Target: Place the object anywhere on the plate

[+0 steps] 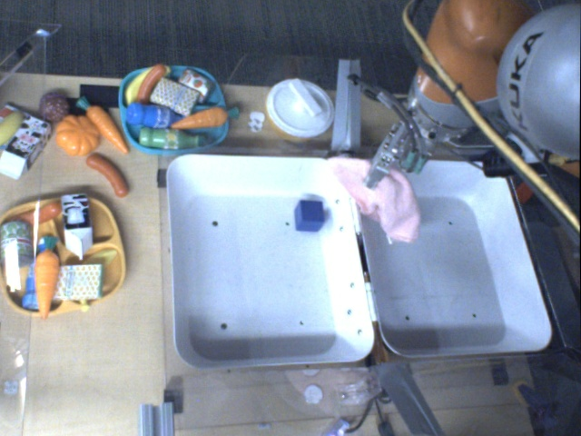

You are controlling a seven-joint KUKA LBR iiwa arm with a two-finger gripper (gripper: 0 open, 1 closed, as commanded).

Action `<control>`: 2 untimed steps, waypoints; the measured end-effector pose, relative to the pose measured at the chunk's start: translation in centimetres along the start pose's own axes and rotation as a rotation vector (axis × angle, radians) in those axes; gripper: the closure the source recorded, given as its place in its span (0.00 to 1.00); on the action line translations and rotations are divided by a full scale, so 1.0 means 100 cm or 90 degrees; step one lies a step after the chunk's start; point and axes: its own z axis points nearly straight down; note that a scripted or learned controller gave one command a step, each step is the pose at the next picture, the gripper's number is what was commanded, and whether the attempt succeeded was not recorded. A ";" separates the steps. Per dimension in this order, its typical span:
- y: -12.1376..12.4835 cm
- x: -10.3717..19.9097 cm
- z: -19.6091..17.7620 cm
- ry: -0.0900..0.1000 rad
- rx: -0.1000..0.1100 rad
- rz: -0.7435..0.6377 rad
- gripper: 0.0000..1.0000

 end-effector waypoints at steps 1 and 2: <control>0.043 0.028 -0.006 0.000 -0.001 -0.256 1.00; 0.075 0.070 -0.005 0.001 -0.001 -0.325 1.00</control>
